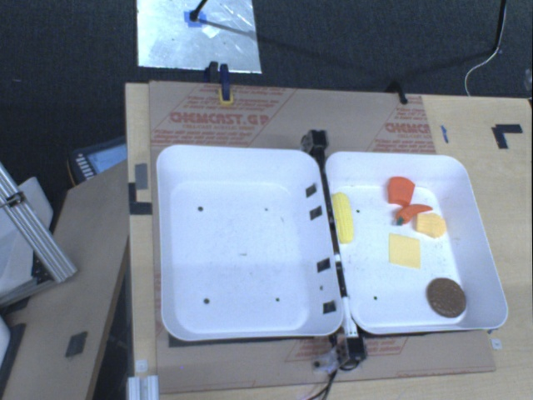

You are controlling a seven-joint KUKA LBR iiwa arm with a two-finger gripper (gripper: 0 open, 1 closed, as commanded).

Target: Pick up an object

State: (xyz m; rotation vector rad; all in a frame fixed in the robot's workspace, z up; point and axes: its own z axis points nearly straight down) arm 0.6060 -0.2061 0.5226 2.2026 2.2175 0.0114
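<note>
A: Where's the stuff sitting?
B: All lying in the right shallow white bin point(479, 223): yellow corn cob point(342, 216) at left wall, orange carrot piece point(402, 195) far, pale yellow flat square point(405, 251) mid, brown round disc point(446, 297) near-right.
A: Jaws?
B: Can't tell.

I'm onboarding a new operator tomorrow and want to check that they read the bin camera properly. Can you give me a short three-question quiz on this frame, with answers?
1. True or false: all the loose items lie in the right bin.
2. Multiple choice: which item lies closest to the divider between the bins? A) the brown disc B) the yellow corn cob C) the flat yellow square
3. Short answer: which item sits nearest the front right corner of the right bin?

Key
1. True; the left bin has no loose item in it.
2. B
3. The brown disc
</note>
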